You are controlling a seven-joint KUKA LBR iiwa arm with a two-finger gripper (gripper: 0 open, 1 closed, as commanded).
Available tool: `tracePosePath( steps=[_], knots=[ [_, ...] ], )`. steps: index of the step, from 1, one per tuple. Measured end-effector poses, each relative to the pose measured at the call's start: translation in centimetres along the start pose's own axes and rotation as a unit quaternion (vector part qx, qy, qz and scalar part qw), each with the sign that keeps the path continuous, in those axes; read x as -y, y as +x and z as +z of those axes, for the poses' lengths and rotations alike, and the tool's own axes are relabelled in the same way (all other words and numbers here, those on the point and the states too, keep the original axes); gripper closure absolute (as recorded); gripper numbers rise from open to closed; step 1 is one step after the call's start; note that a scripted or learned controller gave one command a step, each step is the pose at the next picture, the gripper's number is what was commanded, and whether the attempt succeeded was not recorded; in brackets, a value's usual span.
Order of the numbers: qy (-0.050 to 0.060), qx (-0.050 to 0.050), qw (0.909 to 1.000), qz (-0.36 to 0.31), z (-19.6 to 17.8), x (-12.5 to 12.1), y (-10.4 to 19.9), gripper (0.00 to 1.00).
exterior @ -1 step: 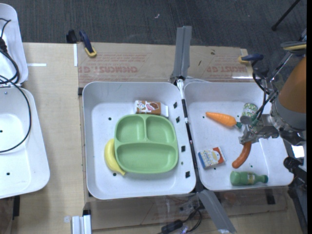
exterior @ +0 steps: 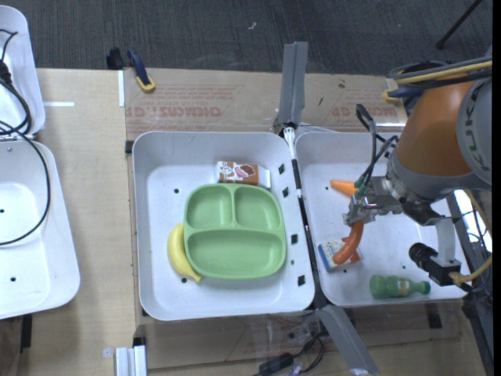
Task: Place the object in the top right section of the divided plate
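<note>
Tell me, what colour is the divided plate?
Light green, seen in the camera view: divided plate.

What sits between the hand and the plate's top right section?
In the camera view, between the hand and the plate lie bare right-bin floor and the two bins' adjoining walls.

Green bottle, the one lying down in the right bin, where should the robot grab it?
Around the fat middle of the green bottle, coming straight down from above. It lies on its side, pointing left to right, so squeeze across its width. The thin neck would probably slip.
</note>
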State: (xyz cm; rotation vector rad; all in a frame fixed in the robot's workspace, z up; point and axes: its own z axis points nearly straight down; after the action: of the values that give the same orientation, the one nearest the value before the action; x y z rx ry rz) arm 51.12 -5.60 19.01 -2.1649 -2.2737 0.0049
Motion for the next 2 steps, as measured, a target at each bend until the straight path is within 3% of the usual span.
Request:
tracePosePath(
  steps=[1, 2],
  knots=[
    [-0.001, 0.001, 0.9861, -0.166, -0.02, -4.24, 6.92, 1.00],
    [0.000, 0.001, 0.9862, -0.166, -0.03, -4.25, 6.91, 0.00]
  ],
)
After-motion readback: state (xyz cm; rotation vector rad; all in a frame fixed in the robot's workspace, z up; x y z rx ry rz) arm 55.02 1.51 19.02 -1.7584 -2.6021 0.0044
